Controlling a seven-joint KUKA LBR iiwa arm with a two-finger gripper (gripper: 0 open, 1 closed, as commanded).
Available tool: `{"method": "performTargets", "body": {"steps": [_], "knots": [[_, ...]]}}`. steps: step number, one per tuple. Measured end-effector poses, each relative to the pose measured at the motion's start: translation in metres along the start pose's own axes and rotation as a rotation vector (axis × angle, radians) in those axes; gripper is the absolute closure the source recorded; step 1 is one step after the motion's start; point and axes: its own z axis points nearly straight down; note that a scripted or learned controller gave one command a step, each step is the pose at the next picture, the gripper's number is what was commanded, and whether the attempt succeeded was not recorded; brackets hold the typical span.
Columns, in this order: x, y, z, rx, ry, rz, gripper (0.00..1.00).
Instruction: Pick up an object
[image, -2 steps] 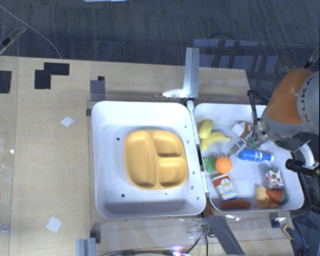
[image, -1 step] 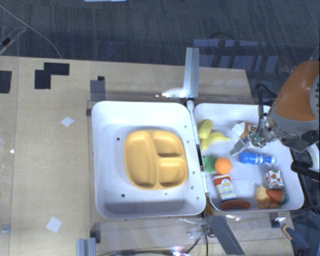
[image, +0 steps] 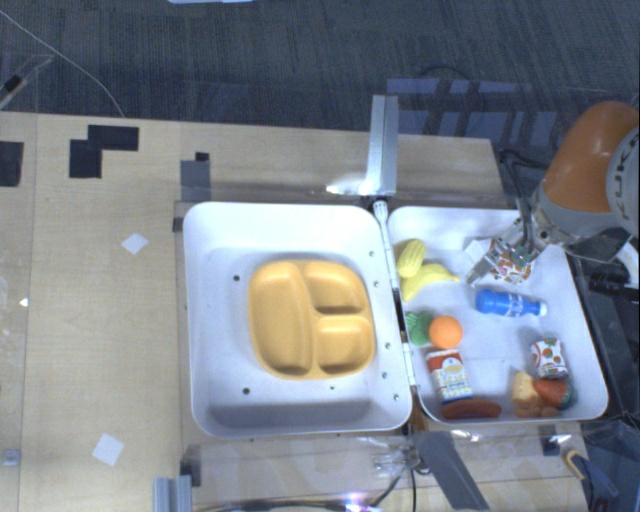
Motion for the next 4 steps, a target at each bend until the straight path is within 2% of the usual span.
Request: {"method": "performTargets", "body": {"steps": [1, 2, 3, 4], "knots": [[0.026, 0.012, -0.001, 0.001, -0.004, 0.241, 0.00], [-0.014, -0.007, 0.009, -0.005, -0.003, 0.490, 0.00], [-0.056, 0.005, 0.022, 0.033, 0.037, 0.147, 0.00], [-0.058, 0.009, 0.013, 0.024, 0.023, 0.140, 1.00]]}}
